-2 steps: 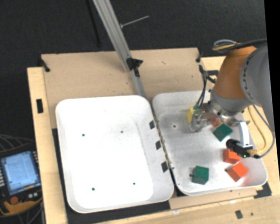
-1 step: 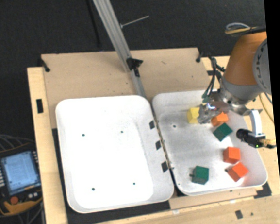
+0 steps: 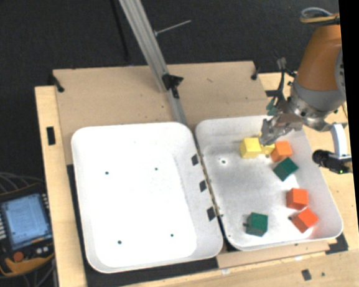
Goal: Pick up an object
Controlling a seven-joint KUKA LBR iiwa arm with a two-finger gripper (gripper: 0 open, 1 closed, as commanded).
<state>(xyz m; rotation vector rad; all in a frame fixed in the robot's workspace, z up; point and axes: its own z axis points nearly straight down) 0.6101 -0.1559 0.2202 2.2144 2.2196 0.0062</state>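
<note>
I see the two-finger gripper (image 3: 269, 137) low over the right white bin (image 3: 233, 185); a small yellow cube (image 3: 251, 147) sits just beside it. I cannot tell its grip state.

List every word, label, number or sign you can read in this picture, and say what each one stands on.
No text can be read in this view.
The handheld control pendant at the left edge has a lit screen, but whatever it shows is too small and blurred to read.
The yellow block, orange blocks and green blocks in the right-hand white bin bear no visible markings.
</note>
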